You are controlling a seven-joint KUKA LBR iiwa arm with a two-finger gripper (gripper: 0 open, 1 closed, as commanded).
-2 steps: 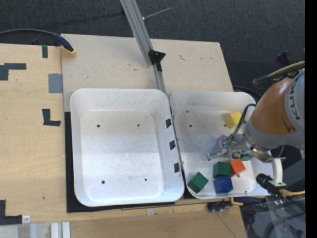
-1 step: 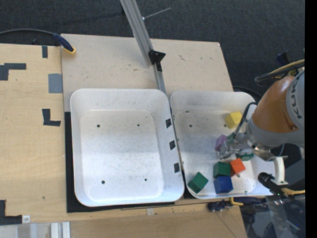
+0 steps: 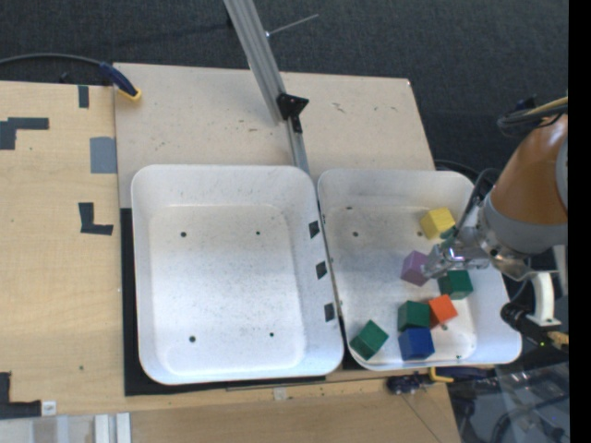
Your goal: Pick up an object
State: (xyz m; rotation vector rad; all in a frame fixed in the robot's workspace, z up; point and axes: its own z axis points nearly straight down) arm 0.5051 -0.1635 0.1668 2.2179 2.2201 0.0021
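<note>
The gripper point(image 3: 441, 258), its grip state impossible to tell, hovers in the right bin point(image 3: 369, 201) just beside the purple block point(image 3: 414, 268), so descent and closing come next.

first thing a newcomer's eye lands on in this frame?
The cluster of bright blocks in the right bin: yellow block, purple block, orange block, blue block and three green ones. Next, the grey and orange arm reaching in from the right, its claw down beside the purple block. The left bin lies alongside.
</note>
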